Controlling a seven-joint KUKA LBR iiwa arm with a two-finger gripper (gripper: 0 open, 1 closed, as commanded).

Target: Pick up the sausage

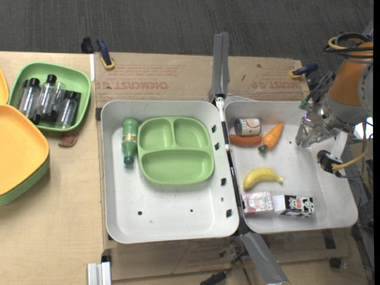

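Observation:
The sausage [244,140] is a reddish-brown link lying flat near the left wall of the right bin [332,215], just below a small can [247,126] and beside a carrot [272,136]. My gripper [308,136] hangs over the right bin's far right part, well to the right of the sausage, with nothing seen between its fingers. The grey arm with its orange band comes in from the right edge.
The right bin also holds a banana [262,177], a pink-and-white packet [257,203] and a black-and-white carton [297,205]. The left bin [172,218] bears a green divided plate [176,149] and a green bottle [129,140]. Orange plates and a green tray of bottles sit at far left.

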